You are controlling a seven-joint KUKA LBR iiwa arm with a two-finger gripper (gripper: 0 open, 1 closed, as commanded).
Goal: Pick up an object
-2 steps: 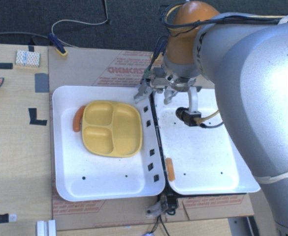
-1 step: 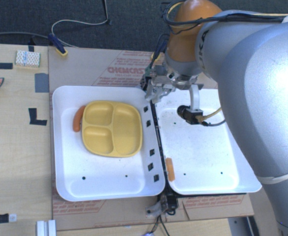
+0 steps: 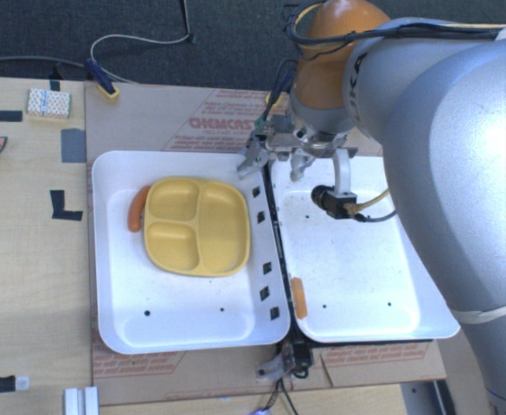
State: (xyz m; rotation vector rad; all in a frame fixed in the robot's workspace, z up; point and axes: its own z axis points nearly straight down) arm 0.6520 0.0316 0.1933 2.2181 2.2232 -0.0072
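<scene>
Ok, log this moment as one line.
tool: over the bins' far edge | yellow plate: left bin | orange piece: beside plate's left edge | second orange piece: right bin

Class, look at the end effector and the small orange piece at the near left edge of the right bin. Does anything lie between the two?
Nothing visible does. The end effector hangs over the far edge where the bins meet; the orange piece lies against the right bin's left wall, with bare white floor between them.

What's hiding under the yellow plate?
An orange hot-dog-like toy pokes out at the yellow divided plate's left edge in the left bin. Anything else beneath is covered.
</scene>
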